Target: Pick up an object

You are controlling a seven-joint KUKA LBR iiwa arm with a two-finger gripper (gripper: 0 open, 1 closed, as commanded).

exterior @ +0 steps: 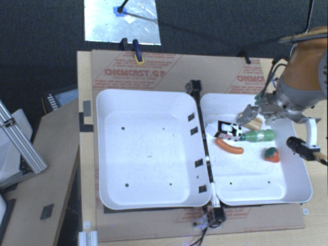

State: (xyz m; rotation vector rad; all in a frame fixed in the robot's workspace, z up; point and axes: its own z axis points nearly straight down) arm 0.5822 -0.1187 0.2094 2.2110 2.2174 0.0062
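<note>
Closest to us is the front lip of the two white bins, sitting on a cardboard sheet that covers the bench. The left bin has just bare white floor with a few small dark dots. In the right bin, all the stuff is bunched up toward the far half: an orange sausage-shaped piece lies slanted near the divider, and at about 3 o'clock from it, well apart, sits a small red-orange strawberry-looking thing with a green top. Just beyond the sausage, around 12 o'clock, we see a black-and-white toy, and touching its right side is a green bottle lying on its side. A tan object sits just behind the bottle at roughly 11 o'clock. The gripper hangs right over that tan piece, with the grey and orange arm coming in from 2 o'clock. We honestly can't tell from this angle whether it's clenched, released, or grasping anything.
</note>
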